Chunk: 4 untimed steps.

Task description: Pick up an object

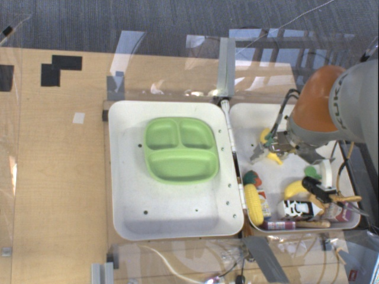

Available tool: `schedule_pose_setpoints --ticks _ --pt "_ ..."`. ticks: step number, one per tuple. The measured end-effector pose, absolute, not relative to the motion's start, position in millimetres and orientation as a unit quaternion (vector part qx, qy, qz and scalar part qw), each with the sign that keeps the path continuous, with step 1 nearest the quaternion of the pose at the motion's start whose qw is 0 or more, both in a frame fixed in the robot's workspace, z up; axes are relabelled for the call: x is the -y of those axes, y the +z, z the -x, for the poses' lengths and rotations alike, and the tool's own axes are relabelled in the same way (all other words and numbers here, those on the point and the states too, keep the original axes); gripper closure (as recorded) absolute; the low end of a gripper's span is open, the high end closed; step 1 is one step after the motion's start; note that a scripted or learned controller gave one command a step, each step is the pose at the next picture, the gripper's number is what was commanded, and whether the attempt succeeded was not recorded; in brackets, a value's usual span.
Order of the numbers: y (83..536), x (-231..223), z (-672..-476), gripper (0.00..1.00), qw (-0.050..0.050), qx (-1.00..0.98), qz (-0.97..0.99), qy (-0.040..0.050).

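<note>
Now:
Gripper point(267, 148): state unclear, beside small yellow plastic piece point(265, 136), at nine o'clock of right white bin point(237, 118).
Progress: nothing lifted yet.

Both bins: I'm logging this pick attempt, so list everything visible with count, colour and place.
Left bin: one, white, left half of bench.
Divided plate: one, green, middle of left bin.
Right bin: one, white, beside the left bin.
Corn cob: one, yellow, right bin's near left corner.
Yellow toy: one, right bin, near side.
Small yellow piece: one, by the gripper.
Marker: one, pinkish, along the near wall.
Other small items: cluttered near right corner, too jumbled to count.
Arm: grey with orange band.
Gripper: over the right bin.
</note>
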State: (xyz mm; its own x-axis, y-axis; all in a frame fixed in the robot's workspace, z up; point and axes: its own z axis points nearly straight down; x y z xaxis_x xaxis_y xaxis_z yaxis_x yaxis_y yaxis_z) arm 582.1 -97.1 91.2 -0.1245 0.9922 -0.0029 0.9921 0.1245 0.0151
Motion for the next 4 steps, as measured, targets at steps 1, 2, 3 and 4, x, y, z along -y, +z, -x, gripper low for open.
schedule_pose_setpoints --ticks 1,2,3,4 --pt "103.7 94.7 -584.8 1.00 0.008 -0.750 -0.662 0.0086" --pt "186.9 52.5 -641.4 1.00 0.003 -0.729 -0.684 0.0024" --pt "186.6 52.8 -641.2 0.00 0.002 -0.729 -0.684 0.0020" --pt "95.3 112.7 -643.5 0.00 0.003 -0.737 -0.676 0.0018"
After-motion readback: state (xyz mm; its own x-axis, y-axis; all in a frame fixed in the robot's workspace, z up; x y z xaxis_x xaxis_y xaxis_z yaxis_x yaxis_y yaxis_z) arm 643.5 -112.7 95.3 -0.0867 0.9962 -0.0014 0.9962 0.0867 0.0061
